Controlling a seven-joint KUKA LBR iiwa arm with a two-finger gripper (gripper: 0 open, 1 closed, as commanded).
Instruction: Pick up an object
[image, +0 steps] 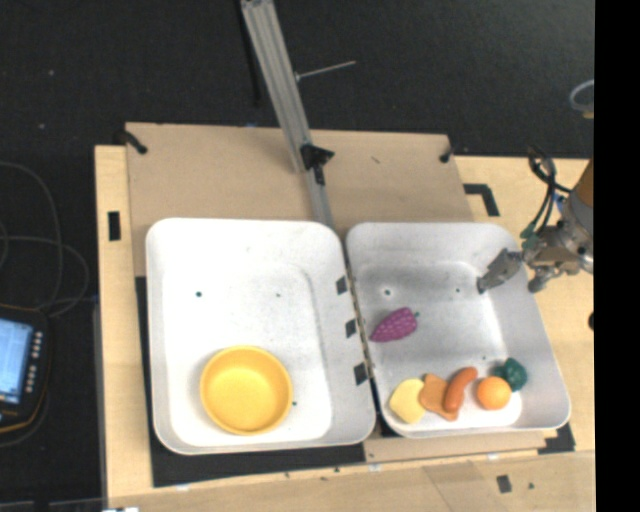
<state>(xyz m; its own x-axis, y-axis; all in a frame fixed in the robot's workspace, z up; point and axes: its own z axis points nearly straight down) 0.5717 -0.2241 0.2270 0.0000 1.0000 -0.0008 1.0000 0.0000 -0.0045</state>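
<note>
The open pincer (516, 272) hangs empty over the right bin (440, 250), well apart from purple grapes (395, 324).

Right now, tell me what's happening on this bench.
A robot arm reaches in from the right, its gripper open over the upper right edge of the right bin, holding nothing. That bin holds a purple grape bunch near its middle and, along the near edge, a yellow piece, an orange sausage-like piece, an orange ball and a dark green piece. The left bin holds a yellow bowl. Nothing has been picked up yet.
</note>
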